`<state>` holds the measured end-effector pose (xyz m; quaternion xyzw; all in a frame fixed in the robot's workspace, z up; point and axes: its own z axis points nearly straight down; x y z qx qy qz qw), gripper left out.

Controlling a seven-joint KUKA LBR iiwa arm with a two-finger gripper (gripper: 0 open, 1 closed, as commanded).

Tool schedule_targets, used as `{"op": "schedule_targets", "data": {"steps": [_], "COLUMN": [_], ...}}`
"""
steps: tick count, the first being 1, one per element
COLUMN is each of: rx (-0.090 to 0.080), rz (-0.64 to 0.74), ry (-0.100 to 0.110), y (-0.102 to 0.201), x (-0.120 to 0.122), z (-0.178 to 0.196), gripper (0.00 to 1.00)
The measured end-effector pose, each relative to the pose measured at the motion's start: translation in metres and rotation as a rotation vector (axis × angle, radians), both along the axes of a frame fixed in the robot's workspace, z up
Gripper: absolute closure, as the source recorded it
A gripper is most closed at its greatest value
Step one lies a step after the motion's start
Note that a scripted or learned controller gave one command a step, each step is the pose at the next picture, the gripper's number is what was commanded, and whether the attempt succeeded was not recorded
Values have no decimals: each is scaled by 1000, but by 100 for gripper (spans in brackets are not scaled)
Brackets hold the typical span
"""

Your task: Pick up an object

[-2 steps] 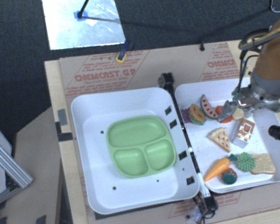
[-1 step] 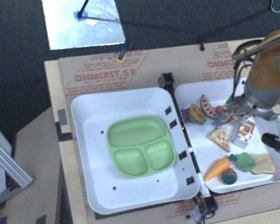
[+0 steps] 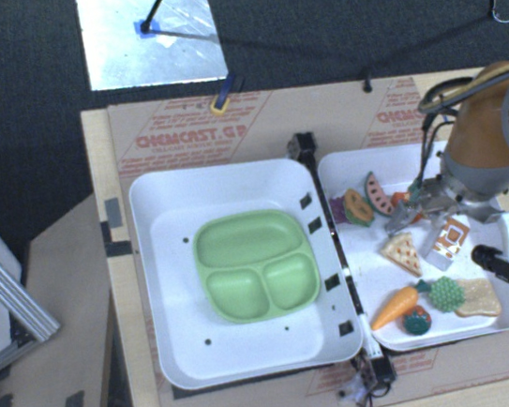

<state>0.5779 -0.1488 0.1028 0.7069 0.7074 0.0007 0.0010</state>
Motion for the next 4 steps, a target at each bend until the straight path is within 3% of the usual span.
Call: {"op": "schedule_targets", "data": {"steps": [1, 3, 4], "rx": [-1, -2, 3], "rz": [0, 3, 9], "ry": [-3, -5, 2], "y": [0, -10, 50], "x": [1, 7, 2], "z": [10, 125, 117], "gripper": [100, 100, 100]}}
